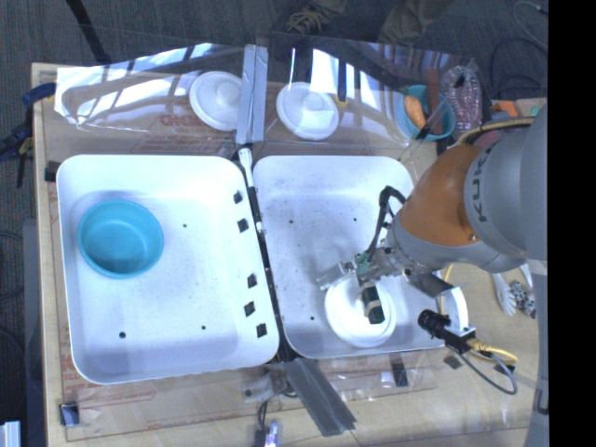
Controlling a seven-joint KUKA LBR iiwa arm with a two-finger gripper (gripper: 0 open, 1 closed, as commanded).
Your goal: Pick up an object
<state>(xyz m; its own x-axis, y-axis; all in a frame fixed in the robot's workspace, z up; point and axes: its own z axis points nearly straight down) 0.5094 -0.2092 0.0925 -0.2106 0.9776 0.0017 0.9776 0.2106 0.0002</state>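
The table (pixel 47 250) carried two shallow white bins side by side, and the grey arm (pixel 494 203) with its orange band reached in from the right over the right bin (pixel 317 203). The left bin (pixel 186 277) held a blue bowl (pixel 120 238) toward its left side, well apart from the arm. In the right bin, near the front right corner, sat a white bowl (pixel 358 313) — the only loose object within the arm's reach there, and by my judgement the thing the pick was aimed at. The tool (pixel 372 304) was down at this bowl, its dark tip lying over the bowl's hollow, with metal wrist parts just above the rim on the far side. How far the tool stood open could not be told from this slanted view, nor whether the bowl's rim was caught in it; the bowl looked to be resting on the bin floor. The step in hand appeared to be the descent or the closing on the bowl, with the lift not yet made. The next move would call for a firm grip on the rim and a straight rise, since a smooth, round wall could slip free. Beyond the bins stood two more white bowls (pixel 307 110) behind a clear panel.
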